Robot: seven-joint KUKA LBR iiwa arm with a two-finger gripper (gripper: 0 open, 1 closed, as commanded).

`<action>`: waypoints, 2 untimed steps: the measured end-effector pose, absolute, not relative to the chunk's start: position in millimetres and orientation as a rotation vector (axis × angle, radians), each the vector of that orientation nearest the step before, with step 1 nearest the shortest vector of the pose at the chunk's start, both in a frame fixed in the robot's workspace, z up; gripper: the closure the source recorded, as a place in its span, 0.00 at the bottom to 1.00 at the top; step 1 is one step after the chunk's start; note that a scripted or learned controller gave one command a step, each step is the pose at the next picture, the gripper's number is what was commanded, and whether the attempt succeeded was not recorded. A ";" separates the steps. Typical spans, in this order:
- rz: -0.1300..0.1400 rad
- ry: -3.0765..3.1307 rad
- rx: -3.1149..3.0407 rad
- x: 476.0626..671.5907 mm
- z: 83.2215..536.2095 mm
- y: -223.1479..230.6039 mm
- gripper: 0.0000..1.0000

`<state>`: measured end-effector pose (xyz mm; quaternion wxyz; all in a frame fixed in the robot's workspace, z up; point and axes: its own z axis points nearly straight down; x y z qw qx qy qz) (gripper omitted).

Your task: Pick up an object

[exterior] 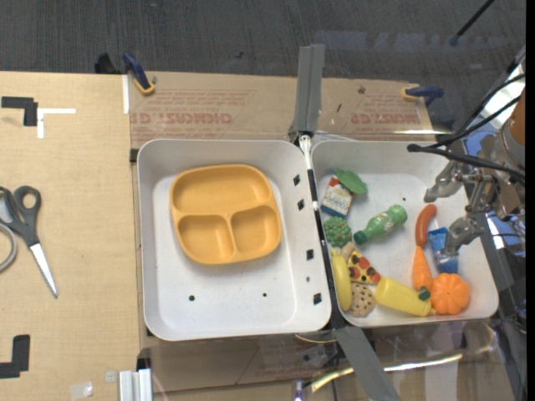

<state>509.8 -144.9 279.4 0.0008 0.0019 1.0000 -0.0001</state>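
Bench (67, 224): 2 bins (150, 249), scissors (29, 232).

My gripper (456, 215) is bare grey metal, two slim silvery fingers (440, 187) on a boxy, cluttered wrist. Black cables loop across it toward the upper right, and a patch of my orange band glows at the frame's edge beside pale grey casing.

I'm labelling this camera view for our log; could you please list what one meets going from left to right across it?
scissors → yellow divided plate in the left bin → broccoli → green bottle → red sausage → gripper over the right bin.
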 end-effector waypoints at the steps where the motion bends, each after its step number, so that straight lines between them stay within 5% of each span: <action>1: -0.001 3.139 -0.086 532.4 149.1 -151.8 0.00; 2: -0.001 3.139 0.019 512.6 93.4 -195.2 0.00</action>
